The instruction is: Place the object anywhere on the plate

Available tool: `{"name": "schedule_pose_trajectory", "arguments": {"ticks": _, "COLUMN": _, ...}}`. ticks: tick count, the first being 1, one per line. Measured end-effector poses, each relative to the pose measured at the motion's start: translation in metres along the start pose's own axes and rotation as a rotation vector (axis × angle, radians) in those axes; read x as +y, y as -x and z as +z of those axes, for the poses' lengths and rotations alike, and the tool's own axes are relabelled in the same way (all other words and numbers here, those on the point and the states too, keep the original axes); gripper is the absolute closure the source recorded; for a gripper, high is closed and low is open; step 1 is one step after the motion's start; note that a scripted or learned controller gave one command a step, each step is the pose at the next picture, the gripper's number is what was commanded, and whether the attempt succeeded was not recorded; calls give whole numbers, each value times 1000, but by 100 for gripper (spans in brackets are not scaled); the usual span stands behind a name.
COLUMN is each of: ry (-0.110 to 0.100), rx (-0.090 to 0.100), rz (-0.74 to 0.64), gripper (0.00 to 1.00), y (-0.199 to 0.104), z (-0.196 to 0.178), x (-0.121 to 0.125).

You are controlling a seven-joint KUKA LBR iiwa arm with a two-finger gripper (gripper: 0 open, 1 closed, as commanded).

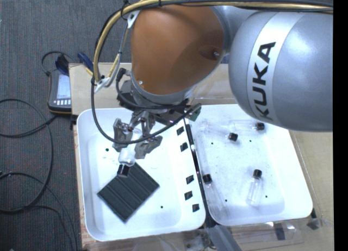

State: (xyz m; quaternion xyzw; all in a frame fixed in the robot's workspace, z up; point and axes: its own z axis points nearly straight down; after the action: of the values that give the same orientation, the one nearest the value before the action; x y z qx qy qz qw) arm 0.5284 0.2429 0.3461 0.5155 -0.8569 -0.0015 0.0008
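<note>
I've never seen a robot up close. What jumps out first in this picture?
The huge grey arm with a glossy orange band looms over the bench from the right, marked KUKA. Beneath it the gripper hangs over the left white bin, gripping a small clear vial with a black cap just above the dark ribbed square plate. In the right white bin lies another clear black-capped vial.

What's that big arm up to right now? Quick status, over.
Pincer low over left bin, shut on small vial. Vial's black cap just above dark ribbed plate. Two more vials in right bin; nothing in the way.
</note>
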Motion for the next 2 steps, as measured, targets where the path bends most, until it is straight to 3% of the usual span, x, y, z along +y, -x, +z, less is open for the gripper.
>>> {"name": "schedule_pose_trajectory", "arguments": {"ticks": 1, "ry": -1, "rx": -4, "rz": -344, "gripper": 100, "y": -38, "z": -69, "x": 38}}
{"name": "schedule_pose_trajectory", "arguments": {"ticks": 2, "ry": 1, "rx": -4, "rz": -855, "gripper": 100, "y": 6, "z": -52, "x": -18}}
